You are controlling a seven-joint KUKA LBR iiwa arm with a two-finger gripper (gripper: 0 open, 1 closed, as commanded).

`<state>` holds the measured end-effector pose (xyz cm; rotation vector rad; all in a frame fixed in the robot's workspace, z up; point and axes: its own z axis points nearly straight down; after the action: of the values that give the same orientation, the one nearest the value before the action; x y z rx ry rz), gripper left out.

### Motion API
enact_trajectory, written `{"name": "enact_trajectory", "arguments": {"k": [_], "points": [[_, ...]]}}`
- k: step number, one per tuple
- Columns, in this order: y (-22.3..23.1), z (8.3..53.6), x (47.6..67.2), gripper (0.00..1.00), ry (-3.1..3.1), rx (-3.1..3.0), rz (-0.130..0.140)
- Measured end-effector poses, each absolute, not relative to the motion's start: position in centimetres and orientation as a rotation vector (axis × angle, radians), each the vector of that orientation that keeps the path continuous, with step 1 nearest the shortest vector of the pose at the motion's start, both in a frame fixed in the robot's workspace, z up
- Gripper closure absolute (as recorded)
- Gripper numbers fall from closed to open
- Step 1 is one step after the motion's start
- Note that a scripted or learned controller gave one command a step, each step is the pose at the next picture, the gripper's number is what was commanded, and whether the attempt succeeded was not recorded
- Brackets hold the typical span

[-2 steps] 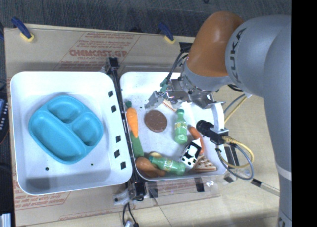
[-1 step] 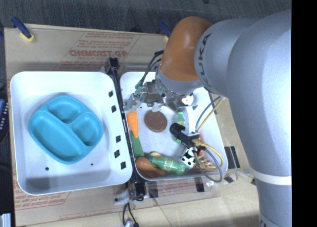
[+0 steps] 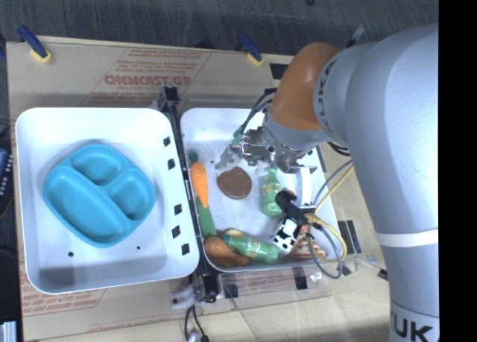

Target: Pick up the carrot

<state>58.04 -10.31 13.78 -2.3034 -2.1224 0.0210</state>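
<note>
End effector (image 3: 262, 150): positioned over upper middle of right bin (image 3: 205, 121), beneath grey wrist and orange band (image 3: 302, 95); finger spread and any hold could not be told, mechanism too cluttered with cables. Nothing seen between its parts.

Brown round disc (image 3: 235, 182): lay flat on bin floor just below end effector, apart from it.

Carrot (image 3: 199, 184): orange, lay lengthwise along left wall of right bin, left of brown disc, near but not touching it; green top end pointed toward lower edge of view. Not in contact with end effector.

Pale green piece (image 3: 270, 195): stood right of brown disc, below wrist.

Black-and-white die (image 3: 283, 238): sat lower right in right bin, partly under black cable fitting.

Green vegetable-like toy (image 3: 253, 247): lay along lower wall of right bin, beside die.

Brown-orange item (image 3: 222, 249): rested in lower left corner of right bin, touching green toy; exact kind could not be told.

Left bin (image 3: 37, 132): held blue divided plate (image 3: 99, 193), three compartments, tilted diagonally.

Desk (image 3: 141, 68): covered with printed cardboard, fixed by blue clamps (image 3: 33, 44) at far edge.
</note>
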Motion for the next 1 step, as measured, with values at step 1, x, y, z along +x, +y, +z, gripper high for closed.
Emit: {"name": "enact_trajectory", "arguments": {"k": [1], "points": [[-9.35, 9.4, 57.61, 0.0, -1.963, -2.453, 0.009]]}}
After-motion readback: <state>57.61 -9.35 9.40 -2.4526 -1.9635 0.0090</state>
